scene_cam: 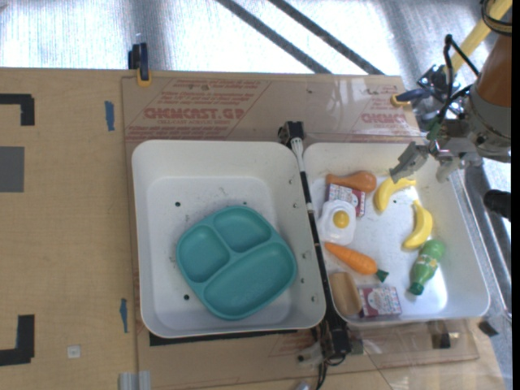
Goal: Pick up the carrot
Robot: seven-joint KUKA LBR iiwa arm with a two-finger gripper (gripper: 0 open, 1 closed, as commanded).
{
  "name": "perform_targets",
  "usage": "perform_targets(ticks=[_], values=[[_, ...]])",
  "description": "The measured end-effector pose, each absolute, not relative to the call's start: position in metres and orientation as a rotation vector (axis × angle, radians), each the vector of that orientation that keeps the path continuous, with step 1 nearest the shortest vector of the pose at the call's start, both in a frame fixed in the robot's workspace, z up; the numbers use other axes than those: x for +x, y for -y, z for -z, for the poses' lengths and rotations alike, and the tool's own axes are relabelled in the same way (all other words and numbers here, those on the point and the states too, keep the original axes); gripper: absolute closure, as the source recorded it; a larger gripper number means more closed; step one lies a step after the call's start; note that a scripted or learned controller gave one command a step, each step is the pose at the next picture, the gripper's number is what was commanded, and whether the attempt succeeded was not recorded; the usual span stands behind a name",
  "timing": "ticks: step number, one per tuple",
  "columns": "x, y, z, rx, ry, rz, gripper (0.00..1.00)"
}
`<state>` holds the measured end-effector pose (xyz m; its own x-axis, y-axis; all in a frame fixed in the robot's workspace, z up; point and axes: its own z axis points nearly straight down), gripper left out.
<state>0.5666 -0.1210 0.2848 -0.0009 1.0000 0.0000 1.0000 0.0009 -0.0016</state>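
Over right bin's [467, 218] far edge, fingers [424, 159] spread wide, holding nothing, carrot [353, 258] lying well below.

The arm [494, 71] shows an orange band above a grey wrist section, with a pale yellowish link higher up. Black cables loop beside the band. Below the wrist, the pincer [424, 163] is grey metal with two slim fingers.

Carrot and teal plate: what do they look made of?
Carrot: likely moulded plastic toy, smooth orange body with a slight sheen, green stub at its end. Teal plate: probably plastic too, matte, uniform colour, three moulded compartments with rounded rims. Neither can be confirmed from looks alone.
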Motion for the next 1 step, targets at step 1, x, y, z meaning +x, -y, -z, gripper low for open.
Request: perform_targets(ticks=[1], values=[[0.5219,0.0959,-0.1447,-2.110,2.309,-0.013,0.00]])
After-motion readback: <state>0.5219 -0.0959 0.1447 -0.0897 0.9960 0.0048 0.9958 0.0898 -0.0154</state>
